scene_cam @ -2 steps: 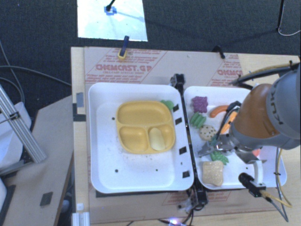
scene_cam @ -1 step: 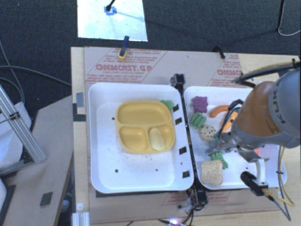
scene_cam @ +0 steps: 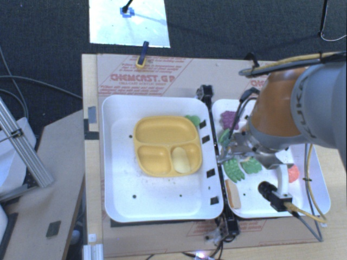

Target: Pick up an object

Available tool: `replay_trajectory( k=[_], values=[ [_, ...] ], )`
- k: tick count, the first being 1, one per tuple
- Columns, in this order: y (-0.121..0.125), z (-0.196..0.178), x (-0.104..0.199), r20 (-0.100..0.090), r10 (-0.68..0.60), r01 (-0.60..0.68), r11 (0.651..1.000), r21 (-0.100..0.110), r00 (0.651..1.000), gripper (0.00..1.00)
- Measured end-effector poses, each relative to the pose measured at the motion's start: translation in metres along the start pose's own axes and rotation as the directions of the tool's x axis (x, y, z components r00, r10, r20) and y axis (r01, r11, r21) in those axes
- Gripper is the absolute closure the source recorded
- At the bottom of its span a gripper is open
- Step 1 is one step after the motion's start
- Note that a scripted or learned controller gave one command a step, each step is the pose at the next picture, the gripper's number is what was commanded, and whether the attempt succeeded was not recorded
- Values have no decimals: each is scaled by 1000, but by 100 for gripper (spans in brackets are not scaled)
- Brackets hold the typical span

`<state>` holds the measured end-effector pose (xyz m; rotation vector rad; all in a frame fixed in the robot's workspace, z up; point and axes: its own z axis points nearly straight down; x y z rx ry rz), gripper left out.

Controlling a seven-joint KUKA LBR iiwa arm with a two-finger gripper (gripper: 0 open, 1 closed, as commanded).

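The grey arm with its orange band reaches in from the right and hangs over the right bin (scene_cam: 320, 199). Its gripper (scene_cam: 230, 153) is low over that bin's left side, just above green leafy toy pieces (scene_cam: 234, 170). A purple grape bunch (scene_cam: 229, 118) lies at the bin's far left corner. Near the front left lies a tan sausage-like piece (scene_cam: 233, 194). A red-orange piece (scene_cam: 293, 173) peeks out at the right of the wrist. The arm hides the bin's middle.
The left bin (scene_cam: 116, 161) holds a yellow divided plate (scene_cam: 162, 137) with a pale yellow piece (scene_cam: 181, 160) in its front right compartment. A green piece (scene_cam: 193, 120) lies behind the plate. A black clip divider (scene_cam: 209, 140) separates the bins. Cables trail at the front right.
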<state>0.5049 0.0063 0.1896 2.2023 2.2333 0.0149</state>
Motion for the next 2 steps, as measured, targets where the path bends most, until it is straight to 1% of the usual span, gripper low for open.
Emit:
replay_trajectory(
  k=[1, 2],
  values=[
    [-13, -27, 24, 2, 6, -7, 1000, 6, 1000, 100],
    [-15, -113, 51, 0, 5, -5, 1000, 0, 1000, 100]
  ],
)
